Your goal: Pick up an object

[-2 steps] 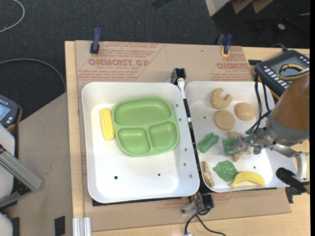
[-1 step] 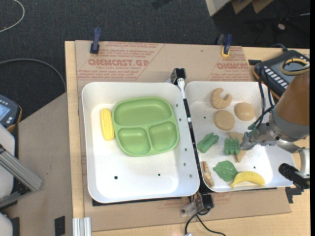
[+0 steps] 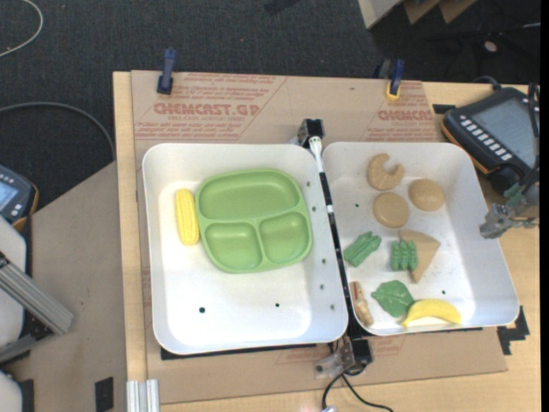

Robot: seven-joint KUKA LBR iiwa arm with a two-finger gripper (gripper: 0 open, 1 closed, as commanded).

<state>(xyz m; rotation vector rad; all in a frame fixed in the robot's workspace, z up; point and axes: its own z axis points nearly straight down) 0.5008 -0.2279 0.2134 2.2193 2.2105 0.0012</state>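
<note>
The right bin (image 3: 489, 269) holds several toy foods: a tan crescent (image 3: 384, 172), two tan round pieces (image 3: 426, 195) (image 3: 390, 209), a green bean bundle (image 3: 362, 249), a tan wedge (image 3: 425, 252), a green leaf (image 3: 393, 297) and a yellow banana (image 3: 431, 313). My gripper (image 3: 499, 221) is at the far right, just outside that bin's right rim and level with the round pieces. It touches none of the foods.
The left bin (image 3: 171, 307) carries a green divided plate (image 3: 255, 220) with a yellow corn cob (image 3: 186, 215) beside it. A dark handheld pendant (image 3: 493, 131) lies on the bench at the back right. Clamps (image 3: 166, 61) (image 3: 395, 80) hold the board's far edge.
</note>
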